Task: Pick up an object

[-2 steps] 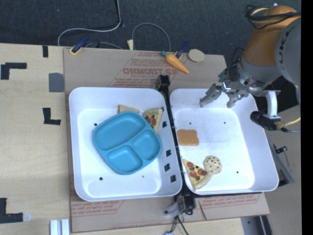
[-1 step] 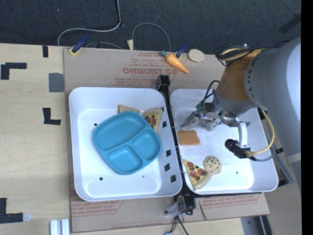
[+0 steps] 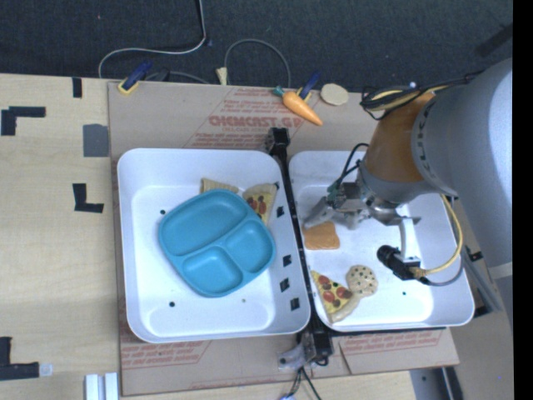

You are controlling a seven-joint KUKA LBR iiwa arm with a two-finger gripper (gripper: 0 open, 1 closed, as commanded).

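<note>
Two white bins [image 3: 133, 223] on cardboard [image 3: 241, 119], wooden bench [image 3: 50, 248], dark carpet [image 3: 83, 15] behind, end effector [image 3: 321, 215] grip unclear

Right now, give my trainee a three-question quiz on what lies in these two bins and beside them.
1. True or false: the blue divided plate lies in the right bin.
2. Which item sits nearest the gripper?
A. cookie
B. orange toast-like slab
C. toy carrot
3. Fill in: the carrot lies outside the bins, on the ______ behind them.

Key
1. False; it lies in the left bin.
2. B; the slab lies just below the gripper.
3. Cardboard.
</note>
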